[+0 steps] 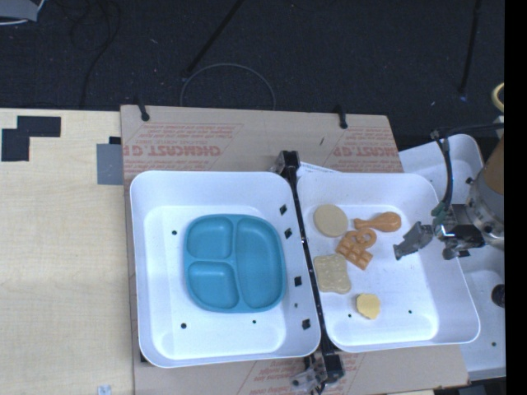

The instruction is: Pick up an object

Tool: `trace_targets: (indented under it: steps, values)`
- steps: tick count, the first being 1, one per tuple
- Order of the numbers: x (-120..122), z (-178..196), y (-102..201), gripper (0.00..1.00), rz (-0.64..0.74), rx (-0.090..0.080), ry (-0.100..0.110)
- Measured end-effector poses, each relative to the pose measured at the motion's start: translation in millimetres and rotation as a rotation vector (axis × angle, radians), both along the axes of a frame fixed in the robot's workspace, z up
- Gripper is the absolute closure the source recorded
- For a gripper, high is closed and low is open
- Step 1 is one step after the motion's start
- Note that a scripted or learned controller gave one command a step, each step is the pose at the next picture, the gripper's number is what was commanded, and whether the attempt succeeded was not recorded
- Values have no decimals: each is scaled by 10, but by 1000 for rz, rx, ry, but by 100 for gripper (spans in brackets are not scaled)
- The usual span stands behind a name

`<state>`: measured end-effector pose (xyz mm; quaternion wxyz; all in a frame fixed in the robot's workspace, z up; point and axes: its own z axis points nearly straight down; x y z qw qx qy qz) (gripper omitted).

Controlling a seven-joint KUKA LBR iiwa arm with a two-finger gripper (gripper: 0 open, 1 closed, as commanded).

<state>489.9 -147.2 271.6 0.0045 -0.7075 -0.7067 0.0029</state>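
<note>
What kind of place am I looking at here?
Probably a robot test bench: a grey two-finger gripper reaches over a shallow white bin of toy food, beside a blue divided plastic tray.

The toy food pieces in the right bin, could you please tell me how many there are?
5: round cracker upper left, drumstick beside it, waffle centre, pale toast below, yellow piece lowest.

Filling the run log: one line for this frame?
phase: approach | gripper: open, holding nothing, over right bin | nearest: waffle, drumstick | left bin: blue tray
</note>
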Motion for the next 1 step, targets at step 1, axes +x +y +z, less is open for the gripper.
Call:
trace_targets:
  steps: [1]
  values:
    - [13, 34, -2, 0, 1, -1, -7]
